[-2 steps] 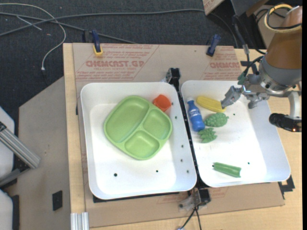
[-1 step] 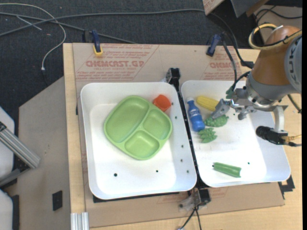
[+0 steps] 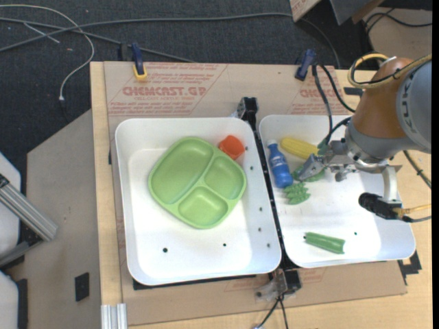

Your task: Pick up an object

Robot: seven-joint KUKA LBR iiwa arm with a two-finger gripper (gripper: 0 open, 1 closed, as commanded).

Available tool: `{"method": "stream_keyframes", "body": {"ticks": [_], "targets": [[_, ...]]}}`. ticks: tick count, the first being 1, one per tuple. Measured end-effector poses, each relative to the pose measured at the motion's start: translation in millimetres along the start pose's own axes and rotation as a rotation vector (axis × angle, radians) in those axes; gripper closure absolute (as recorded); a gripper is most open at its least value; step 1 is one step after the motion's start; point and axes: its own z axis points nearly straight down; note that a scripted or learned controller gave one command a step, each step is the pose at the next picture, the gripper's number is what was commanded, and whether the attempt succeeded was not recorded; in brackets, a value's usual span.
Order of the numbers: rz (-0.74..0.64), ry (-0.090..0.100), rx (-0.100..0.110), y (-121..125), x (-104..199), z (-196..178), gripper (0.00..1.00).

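Two white bins (image 3: 137, 238) sit side by side on a brown cardboard board (image 3: 171, 88) over dark carpet (image 3: 55, 60). How the gripper (image 3: 312, 168) stands is unclear.

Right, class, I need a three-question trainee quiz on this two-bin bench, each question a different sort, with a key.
1. True or false: the green divided plate lies in the right bin.
2. Which item touches the plate's far edge? A blue bottle B orange piece C green pepper
3. Fill in: beside the blue bottle lies a ____ corn cob.

Key: 1 false, it lies in the left bin; 2 B; 3 yellow.
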Motion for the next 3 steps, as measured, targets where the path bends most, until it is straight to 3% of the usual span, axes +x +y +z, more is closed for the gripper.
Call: {"method": "stream_keyframes", "body": {"ticks": [1,2,3], "targets": [[0.0,0.001,0.003,-0.2,0.7,24.3,0.0],[0.0,0.001,-0.001,0.9,0.7,11.7,1.0],[-0.001,-0.002,-0.007,-7.2,4.0,-45.4,1.0]]}}
